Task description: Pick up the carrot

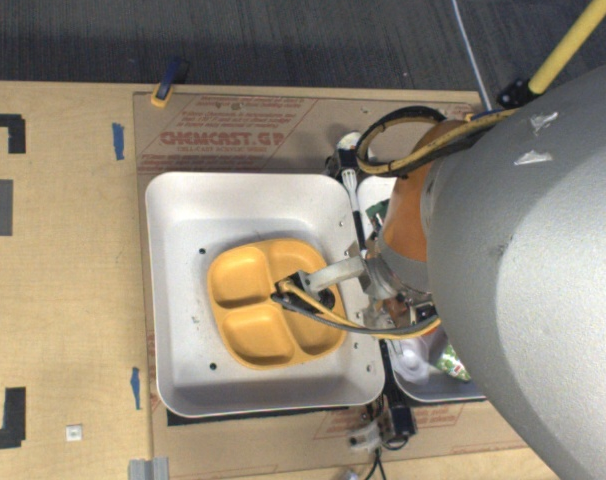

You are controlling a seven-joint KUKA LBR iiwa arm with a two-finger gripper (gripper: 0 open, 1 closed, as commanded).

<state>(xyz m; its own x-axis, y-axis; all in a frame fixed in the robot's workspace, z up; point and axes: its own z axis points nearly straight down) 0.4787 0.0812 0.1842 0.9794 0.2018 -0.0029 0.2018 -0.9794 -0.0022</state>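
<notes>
My gripper [391,311] is low over the left edge of the right bin [438,393], under the big grey arm and its orange band [408,218]. The arm hides most of that bin. A small orange-brown bit [381,316] peeks out at the gripper; I cannot tell whether it is the carrot. Whether anything is held is hidden.
The left bin [183,228] holds a yellow divided plate [263,308]. In the right bin, a green thing [449,363] and a pale rounded thing [411,360] lie near the front, and a green scrap [379,212] lies at the back. Cardboard [223,128] lies under the bins.
</notes>
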